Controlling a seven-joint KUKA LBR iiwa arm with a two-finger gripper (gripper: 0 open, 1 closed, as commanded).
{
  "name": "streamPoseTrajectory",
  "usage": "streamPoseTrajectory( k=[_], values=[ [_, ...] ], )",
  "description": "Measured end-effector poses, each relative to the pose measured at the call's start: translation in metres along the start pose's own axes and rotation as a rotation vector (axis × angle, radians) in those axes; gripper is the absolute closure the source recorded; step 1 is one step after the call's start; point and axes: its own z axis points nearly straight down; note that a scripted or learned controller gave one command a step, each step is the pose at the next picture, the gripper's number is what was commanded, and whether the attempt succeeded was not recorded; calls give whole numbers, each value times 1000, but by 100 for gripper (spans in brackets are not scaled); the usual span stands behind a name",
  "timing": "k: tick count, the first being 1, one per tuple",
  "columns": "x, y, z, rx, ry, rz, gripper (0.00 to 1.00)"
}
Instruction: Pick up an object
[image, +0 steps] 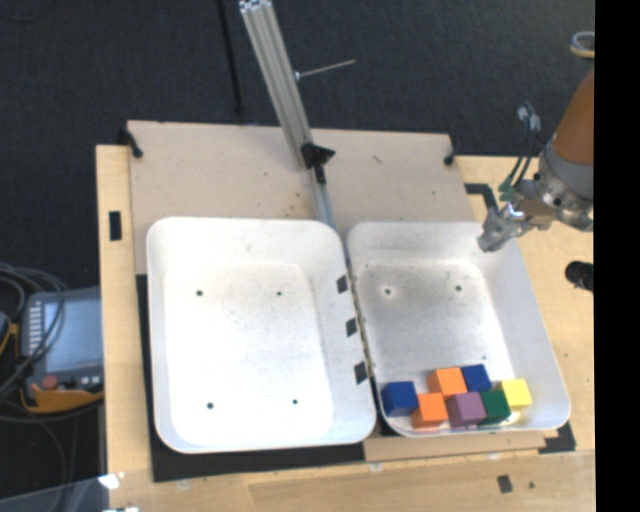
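Observation:
Several small coloured blocks lie clustered at the near edge of the right bin (520, 300): a blue block (399, 397), two orange blocks (449, 381) (431, 408), a second blue block (476, 377), a purple block (466, 409), a green block (495, 404) and a yellow block (516, 392). My gripper (493, 236) hangs over the far right corner of that bin, well away from the blocks. Nothing shows between its fingers.
The left bin (165, 300) lies beside the right one on the tan bench. A slanted metal rail (285, 90) runs from the top down to the gap between the bins. A control pendant (55, 345) with cables sits at the far left.

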Motion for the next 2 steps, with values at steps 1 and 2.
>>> streamPoseTrajectory(
  k=[1,2],
  values=[
    [52,1,9,4,0,4,100],
    [105,9,-2,0,2,2,100]
  ],
)
